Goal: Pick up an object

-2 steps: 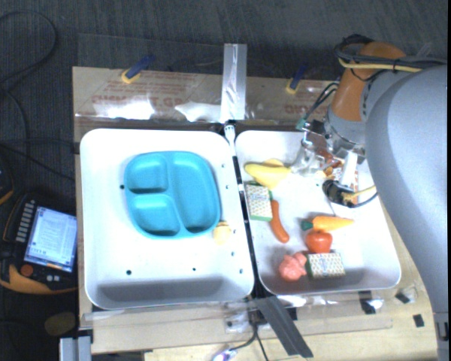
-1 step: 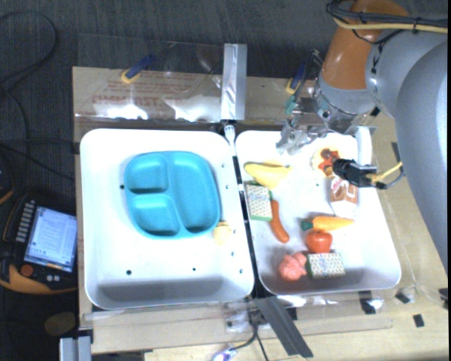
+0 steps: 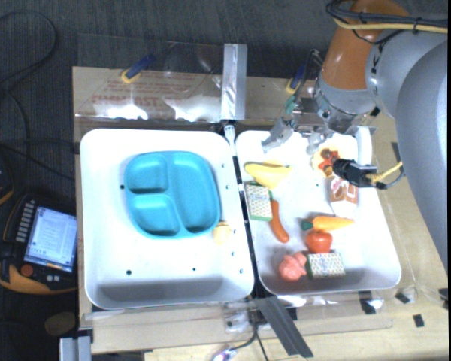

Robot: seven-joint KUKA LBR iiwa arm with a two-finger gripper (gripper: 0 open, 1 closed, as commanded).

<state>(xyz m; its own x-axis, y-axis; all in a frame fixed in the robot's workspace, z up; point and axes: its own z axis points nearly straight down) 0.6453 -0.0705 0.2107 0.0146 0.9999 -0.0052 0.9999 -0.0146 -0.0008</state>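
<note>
My gripper [image 3: 295,140] hangs over the far end of the right bin [image 3: 376,254], its two fingers spread open with nothing between them. Just below it lies a yellow banana [image 3: 267,173]. Further down are a green checkered block [image 3: 257,200] and a red-orange sausage [image 3: 279,224]. An orange carrot [image 3: 331,222], a red tomato [image 3: 319,241], a pink lump [image 3: 291,266] and a second checkered block [image 3: 325,264] lie near the bin's front. A red and white item [image 3: 344,192] sits to the right, partly behind a black cable.
The left bin [image 3: 105,269] holds a blue compartment tray [image 3: 171,192] and a small pale yellow piece [image 3: 222,233] by the divider. A small brown item [image 3: 329,156] sits beside the gripper. Handheld devices [image 3: 37,243] lie left of the bench.
</note>
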